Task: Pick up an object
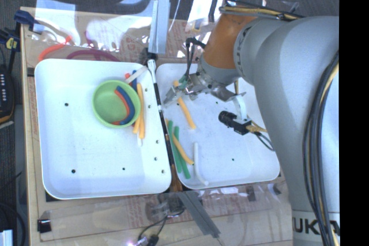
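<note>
counter, two shallow white bins (86,176) | end effector (183,88) low over thin yellow plastic stick (186,113), grip state unclear | risk: stick lies flat, may slip away

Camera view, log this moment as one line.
arm: over right bin | gripper: low near orange stick, grip unclear | left bin: green bowl

A robotics lab: KUKA arm (277,60) over bench bins (69,141).
</note>
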Action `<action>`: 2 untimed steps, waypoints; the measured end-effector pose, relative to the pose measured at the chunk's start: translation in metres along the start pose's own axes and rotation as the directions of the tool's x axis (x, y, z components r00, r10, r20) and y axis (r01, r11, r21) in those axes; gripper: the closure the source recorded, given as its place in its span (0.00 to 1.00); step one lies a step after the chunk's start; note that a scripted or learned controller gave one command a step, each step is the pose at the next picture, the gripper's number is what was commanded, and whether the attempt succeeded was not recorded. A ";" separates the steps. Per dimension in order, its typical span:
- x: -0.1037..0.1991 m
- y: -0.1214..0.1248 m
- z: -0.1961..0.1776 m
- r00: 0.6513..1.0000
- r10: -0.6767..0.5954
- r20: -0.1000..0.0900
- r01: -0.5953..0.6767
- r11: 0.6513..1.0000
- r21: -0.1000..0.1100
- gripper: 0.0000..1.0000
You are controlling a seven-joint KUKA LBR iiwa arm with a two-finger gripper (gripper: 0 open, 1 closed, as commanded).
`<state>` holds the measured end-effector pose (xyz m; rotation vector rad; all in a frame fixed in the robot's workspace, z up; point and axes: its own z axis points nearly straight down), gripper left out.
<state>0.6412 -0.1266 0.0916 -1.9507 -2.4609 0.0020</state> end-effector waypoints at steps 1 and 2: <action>0.001 0.000 -0.010 1.000 -0.003 0.000 0.003 1.000 0.001 1.00; 0.048 0.028 -0.102 0.997 -0.078 0.000 0.078 0.997 -0.002 1.00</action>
